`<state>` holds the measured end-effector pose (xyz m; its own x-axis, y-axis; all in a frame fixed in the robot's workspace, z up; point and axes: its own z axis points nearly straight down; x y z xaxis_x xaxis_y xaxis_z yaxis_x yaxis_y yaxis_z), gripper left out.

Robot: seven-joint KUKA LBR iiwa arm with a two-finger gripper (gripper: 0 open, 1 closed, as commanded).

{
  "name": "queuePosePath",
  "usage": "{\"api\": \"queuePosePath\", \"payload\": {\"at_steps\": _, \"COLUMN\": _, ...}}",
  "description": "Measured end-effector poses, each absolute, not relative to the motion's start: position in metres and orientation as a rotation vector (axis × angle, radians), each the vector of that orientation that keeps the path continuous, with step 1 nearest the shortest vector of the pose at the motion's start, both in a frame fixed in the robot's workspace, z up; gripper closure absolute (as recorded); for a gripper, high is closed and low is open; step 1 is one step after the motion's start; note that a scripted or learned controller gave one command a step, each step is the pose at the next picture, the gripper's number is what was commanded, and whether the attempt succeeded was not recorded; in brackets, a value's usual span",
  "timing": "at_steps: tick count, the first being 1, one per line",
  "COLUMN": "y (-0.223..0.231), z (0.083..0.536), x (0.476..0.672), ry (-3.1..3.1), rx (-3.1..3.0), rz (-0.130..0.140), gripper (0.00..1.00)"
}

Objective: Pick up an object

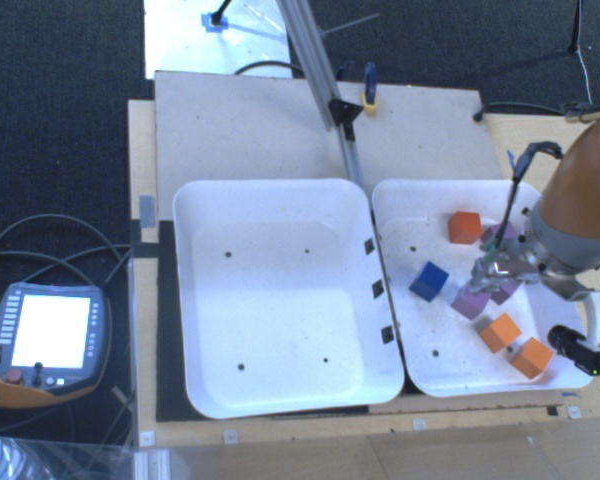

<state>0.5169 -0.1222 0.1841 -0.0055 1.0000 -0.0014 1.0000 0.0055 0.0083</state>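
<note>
The right bin point(420, 368) holds several small blocks. An orange cube point(464, 227) lies toward the back and a blue cube point(429, 281) near the bin's left wall. Two purple blocks point(469, 303) point(501, 291) sit close together in the middle. Two more orange blocks point(499, 332) point(529, 357) lie toward the front right. My gripper point(492, 267) reaches in from the right and hangs low, right over the two purple blocks, partly covering the right one. I cannot make out a block held in it.
The left bin point(195, 368) stands beside the right one, their walls meeting along black clips point(378, 288). A metal pole point(315, 58) slants over the back of the bench. A teach pendant point(45, 343) lies on the floor at left.
</note>
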Motion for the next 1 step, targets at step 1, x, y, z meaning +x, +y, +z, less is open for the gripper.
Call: {"api": "queuePosePath", "payload": {"at_steps": 1, "y": -0.1225, "z": 0.211, "x": 0.5189, "ry": 2.223, "rx": 2.213, "rz": 0.005, "gripper": 1.0}}
